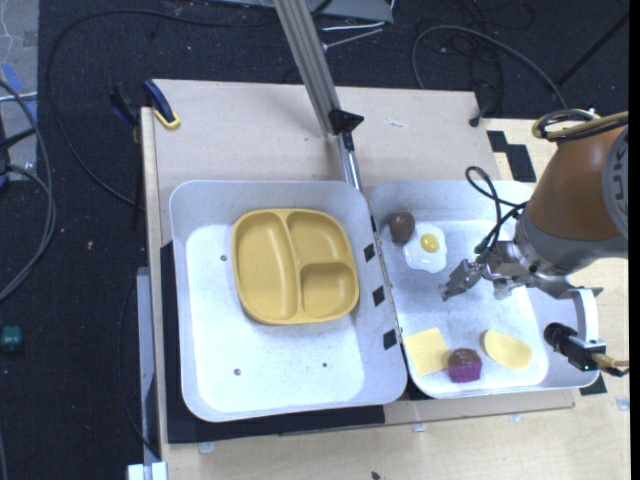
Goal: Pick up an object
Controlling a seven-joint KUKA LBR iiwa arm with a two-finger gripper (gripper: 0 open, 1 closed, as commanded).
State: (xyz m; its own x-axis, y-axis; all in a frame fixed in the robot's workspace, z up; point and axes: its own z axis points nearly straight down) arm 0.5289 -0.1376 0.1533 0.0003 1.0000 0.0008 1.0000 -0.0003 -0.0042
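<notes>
The right bin (440,388) holds a brown ball (401,226), a fried egg toy (427,249), a yellow square slice (425,350), a purple round piece (464,364) and a yellow oval piece (507,349). My gripper (458,283) hangs over the middle of this bin, pointing left, right of and below the egg and above the yellow pieces. Nothing shows between its fingers. The orange-banded wrist (580,183) sits over the bin's right edge.
The left bin (200,368) carries a yellow three-compartment tray (296,265). A metal pole (310,53) slants down from the top to the bins' shared edge. Cables lie on the dark floor around the bench. A black cable loops beside the wrist.
</notes>
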